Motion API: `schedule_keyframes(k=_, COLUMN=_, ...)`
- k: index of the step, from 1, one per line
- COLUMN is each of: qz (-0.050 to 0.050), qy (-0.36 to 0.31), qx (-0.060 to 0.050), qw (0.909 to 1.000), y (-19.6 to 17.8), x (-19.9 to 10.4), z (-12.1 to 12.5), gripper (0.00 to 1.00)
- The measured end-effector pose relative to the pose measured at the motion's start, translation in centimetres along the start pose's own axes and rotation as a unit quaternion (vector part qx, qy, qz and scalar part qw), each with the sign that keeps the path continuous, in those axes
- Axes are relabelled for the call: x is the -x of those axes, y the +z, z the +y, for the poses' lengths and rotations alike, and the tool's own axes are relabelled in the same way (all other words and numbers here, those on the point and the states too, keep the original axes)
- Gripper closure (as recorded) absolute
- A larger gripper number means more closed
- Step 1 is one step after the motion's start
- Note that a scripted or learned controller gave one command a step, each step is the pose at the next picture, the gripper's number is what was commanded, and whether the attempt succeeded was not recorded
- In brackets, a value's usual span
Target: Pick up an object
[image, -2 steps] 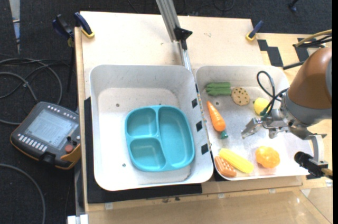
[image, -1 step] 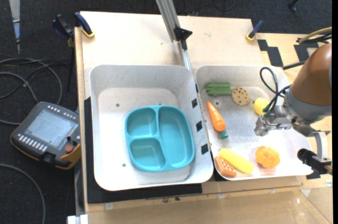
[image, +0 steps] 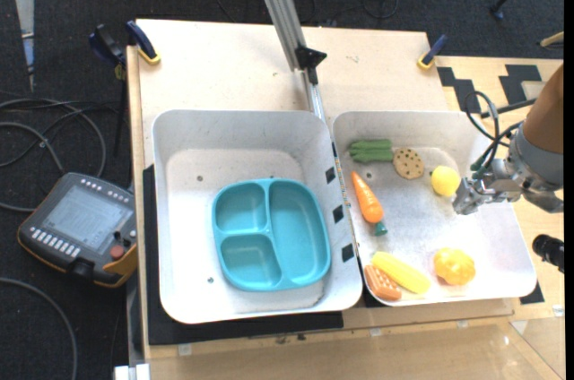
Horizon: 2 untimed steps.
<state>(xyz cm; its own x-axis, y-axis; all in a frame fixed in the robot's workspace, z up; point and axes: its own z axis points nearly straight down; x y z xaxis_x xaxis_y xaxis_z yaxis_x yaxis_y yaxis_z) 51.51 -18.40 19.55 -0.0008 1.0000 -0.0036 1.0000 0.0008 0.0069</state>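
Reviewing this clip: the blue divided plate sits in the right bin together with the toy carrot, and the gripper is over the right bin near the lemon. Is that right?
Not quite. The camera view shows the blue divided plate in the left bin, by itself. The toy carrot lies in the right bin, and the gripper is over that bin near the lemon, as you said.

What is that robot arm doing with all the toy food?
The grey robot arm's gripper hangs low in the right white bin, beside a small yellow lemon-like toy. Around it lie an orange carrot, a cookie and green beans. The left bin holds a turquoise divided plate.
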Motion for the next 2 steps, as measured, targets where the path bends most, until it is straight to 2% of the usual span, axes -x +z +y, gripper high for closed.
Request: schedule_keyframes(k=2, qz=0.001, qy=-0.001, qx=-0.001, qw=1.0, y=-7.6, x=-0.2, z=0.3, gripper=1.0)
